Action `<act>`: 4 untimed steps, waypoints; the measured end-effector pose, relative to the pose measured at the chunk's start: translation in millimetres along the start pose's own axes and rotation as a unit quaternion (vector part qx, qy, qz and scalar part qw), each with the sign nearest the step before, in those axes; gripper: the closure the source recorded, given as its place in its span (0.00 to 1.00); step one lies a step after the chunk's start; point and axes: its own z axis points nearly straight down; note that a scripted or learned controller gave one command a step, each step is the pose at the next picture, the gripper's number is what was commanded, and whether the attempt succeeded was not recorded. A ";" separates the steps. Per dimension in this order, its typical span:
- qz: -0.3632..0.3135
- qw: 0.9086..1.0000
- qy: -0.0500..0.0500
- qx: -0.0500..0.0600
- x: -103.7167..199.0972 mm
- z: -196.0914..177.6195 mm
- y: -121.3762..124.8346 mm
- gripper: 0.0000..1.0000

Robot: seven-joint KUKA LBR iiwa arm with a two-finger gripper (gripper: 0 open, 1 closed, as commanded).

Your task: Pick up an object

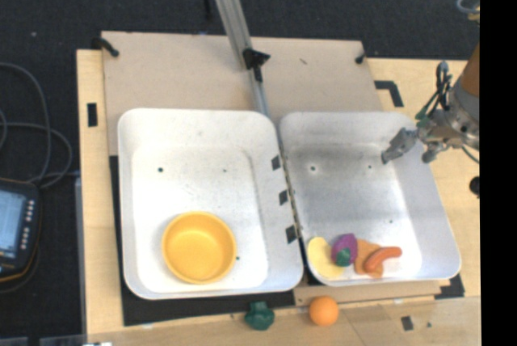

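Round glossy yellow bowl [199, 246] sits in smooth left bin [145, 134].

Even, diffuse overhead light falls across the bench, leaving the two white bins [242, 126] bright, the right one mottled with grey shading toward its upper half. The dark floor in the upper frame swallows detail. The frame is soft and grainy throughout, with small objects at lower centre blurred.

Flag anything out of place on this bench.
Two items lie outside the bins, on the bench's front edge: a small orange ball and a small dark green toy. The other small toys sit piled in the right white bin's front corner.
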 end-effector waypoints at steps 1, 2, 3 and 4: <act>0.000 1.000 0.000 0.000 -0.1 0.0 -0.1 0.00; 0.002 1.000 0.000 0.003 -4.5 52.0 -10.7 0.00; 0.002 1.000 0.001 0.003 -0.7 110.4 -19.3 0.00; 0.003 1.000 0.000 0.001 -1.9 120.3 -19.2 0.00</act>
